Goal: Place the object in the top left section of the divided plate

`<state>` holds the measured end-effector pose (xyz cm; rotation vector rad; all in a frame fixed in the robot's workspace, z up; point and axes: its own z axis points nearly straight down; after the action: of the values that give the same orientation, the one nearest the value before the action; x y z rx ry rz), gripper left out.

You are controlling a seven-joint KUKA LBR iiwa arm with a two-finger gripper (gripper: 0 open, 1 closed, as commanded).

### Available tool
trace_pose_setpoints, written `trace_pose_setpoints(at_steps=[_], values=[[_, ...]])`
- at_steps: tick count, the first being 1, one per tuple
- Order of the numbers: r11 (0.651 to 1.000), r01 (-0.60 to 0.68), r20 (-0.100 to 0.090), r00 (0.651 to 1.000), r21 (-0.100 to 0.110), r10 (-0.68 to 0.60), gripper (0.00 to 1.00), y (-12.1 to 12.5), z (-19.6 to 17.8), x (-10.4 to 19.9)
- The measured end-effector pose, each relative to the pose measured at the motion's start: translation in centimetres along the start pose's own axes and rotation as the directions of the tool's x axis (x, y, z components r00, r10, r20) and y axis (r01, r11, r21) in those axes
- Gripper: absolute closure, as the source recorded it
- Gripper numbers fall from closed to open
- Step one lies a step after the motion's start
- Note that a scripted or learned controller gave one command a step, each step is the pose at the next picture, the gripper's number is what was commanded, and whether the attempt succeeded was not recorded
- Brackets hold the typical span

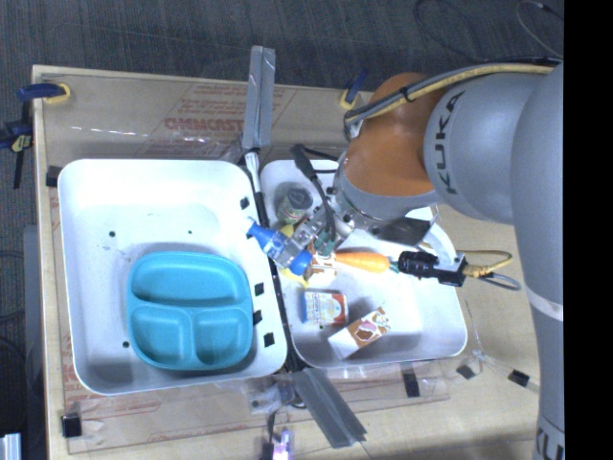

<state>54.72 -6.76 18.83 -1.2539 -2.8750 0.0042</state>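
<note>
The arm [479, 132] reaches in from the right over the right bin [450, 329], its orange band above the bin's upper part. The jaws [305, 236] sit low at the bin's left edge, by the divider between the bins; whether they are spread or pressed together cannot be told. A carrot [362, 260] lies just right of the jaws, near them. Below it lie a small packet [324, 306] and a brown carton [362, 331]. The blue plate [192, 310] rests in the left bin [96, 209], well apart from the carrot.
</note>
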Motion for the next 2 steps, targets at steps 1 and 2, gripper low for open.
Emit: trace_pose_setpoints(at_steps=[1,2], values=[[1.0,0.01,-0.001,1.0,0.001,-0.01,1.0,-2.65,0.0,6.55],[1.0,0.009,-0.001,1.0,0.001,-0.009,0.0,-2.67,-0.01,6.52]])
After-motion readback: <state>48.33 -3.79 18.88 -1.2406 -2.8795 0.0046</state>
